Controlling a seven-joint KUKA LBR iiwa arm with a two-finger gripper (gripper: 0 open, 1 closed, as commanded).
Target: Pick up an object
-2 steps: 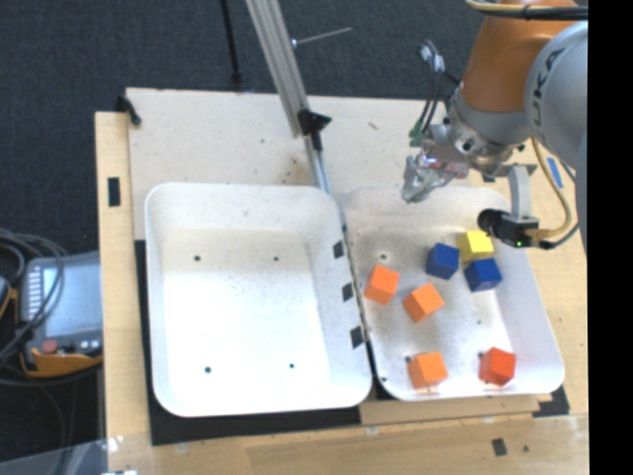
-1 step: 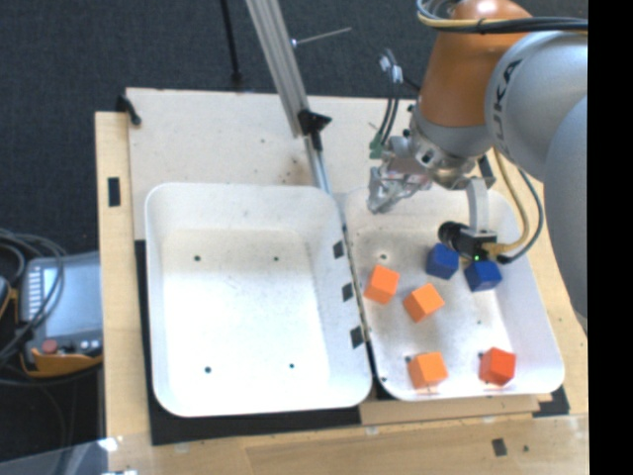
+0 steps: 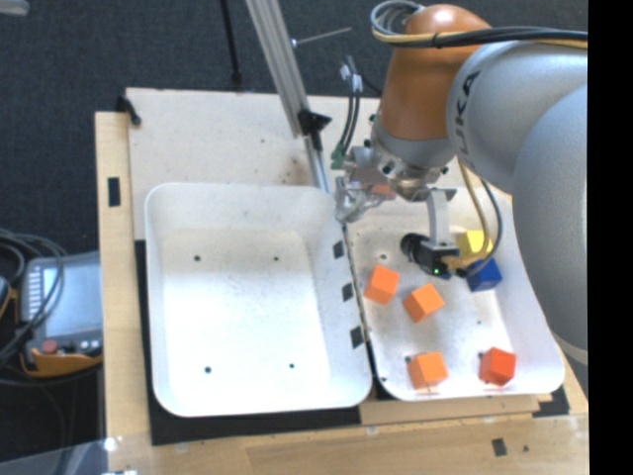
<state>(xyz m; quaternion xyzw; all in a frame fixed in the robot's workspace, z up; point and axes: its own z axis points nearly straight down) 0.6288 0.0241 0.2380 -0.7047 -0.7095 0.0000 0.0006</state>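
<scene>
The gripper (image 3: pixel 352 202) hangs over the far left corner of the right bin (image 3: pixel 460 339), just above the rim that this bin shares with the left bin (image 3: pixel 237 295). The slanted view does not show whether it is spread or pressed together, so I cannot tell. Nothing is seen pinched in it. Every candidate for the pick lies in the right bin. The nearest orange block (image 3: pixel 382 284) sits in the left half of the right bin, close to the shared rim, toward the camera and slightly to the view's right of the gripper. That offset is what the coming move likely turns on: a short travel toward the front of the right bin, then a descent. The block looks cube-like, with no long axis to line up on, though it sits turned at an angle to the right bin's walls. By count, the right bin holds six blocks. Four are orange: the nearest one, a second orange block (image 3: pixel 424 302) near the right bin's middle, a third orange block (image 3: pixel 427 369) at its front edge, and a redder block (image 3: pixel 497 366) in its front right corner. One yellow block (image 3: pixel 473 240) and one blue block (image 3: pixel 484 274) lie touching on the right bin's right side, partly behind robot hardware, so they look harder to reach.
</scene>
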